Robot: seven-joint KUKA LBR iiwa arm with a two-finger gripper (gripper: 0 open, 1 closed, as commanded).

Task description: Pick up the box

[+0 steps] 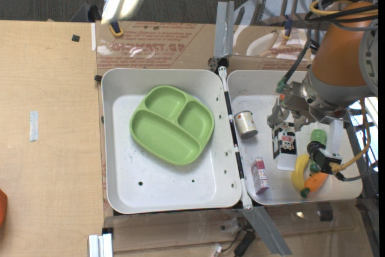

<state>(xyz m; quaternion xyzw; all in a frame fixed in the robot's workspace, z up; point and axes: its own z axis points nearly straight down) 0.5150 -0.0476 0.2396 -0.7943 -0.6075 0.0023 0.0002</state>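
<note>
A small pink and white box [259,174] lies flat near the front left of the right bin [264,88]. A second, black and white box [286,142] with a red mark stands in the middle of that bin. My gripper [284,124] hangs right over the top of the black and white box, under the grey wrist and orange band. Whether it touches that box I cannot tell. The pink box lies apart, to the gripper's front left.
A silver can [245,123] lies left of the gripper. A banana [300,170], a carrot [314,182] and a green-capped object [317,136] lie to the right front. A green divided plate [172,124] sits in the left bin [114,147]. Cables hang at the right.
</note>
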